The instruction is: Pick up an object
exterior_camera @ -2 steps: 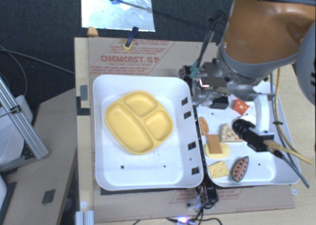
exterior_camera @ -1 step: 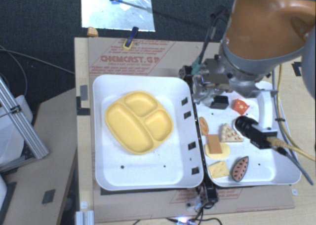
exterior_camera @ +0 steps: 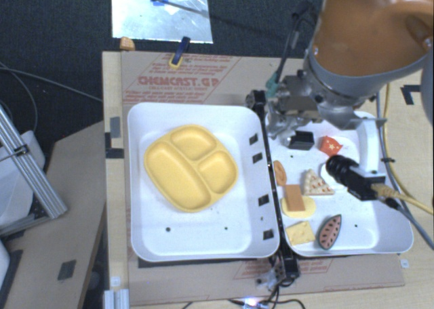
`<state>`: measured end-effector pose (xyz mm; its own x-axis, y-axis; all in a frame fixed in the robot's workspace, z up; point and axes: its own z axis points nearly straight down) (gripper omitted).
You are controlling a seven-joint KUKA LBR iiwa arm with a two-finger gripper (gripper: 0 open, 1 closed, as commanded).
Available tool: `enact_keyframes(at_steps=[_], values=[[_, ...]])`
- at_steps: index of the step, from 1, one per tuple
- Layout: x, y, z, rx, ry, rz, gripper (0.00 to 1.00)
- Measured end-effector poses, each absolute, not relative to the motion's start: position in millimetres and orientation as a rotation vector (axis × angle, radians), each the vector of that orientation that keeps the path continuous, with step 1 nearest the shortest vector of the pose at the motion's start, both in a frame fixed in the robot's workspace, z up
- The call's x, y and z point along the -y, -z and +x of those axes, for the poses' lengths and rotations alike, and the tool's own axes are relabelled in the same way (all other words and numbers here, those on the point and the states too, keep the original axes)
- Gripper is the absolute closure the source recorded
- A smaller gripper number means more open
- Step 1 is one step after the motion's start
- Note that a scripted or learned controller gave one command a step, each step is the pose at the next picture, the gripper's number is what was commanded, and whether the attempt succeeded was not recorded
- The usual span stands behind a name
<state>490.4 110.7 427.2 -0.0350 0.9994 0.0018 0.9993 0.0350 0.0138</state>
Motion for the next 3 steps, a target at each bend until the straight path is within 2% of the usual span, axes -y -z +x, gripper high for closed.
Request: enact_keyframes(at_steps=[1,2,3], values=[[-111,-438,491.1,-2.259,-0.021,2.168,1.0],[-85,-426,486.9,-2.219,-0.003,2.222,1.0],[-86,-438,487.8,-2.225,-0.009,2.211,1.0]])
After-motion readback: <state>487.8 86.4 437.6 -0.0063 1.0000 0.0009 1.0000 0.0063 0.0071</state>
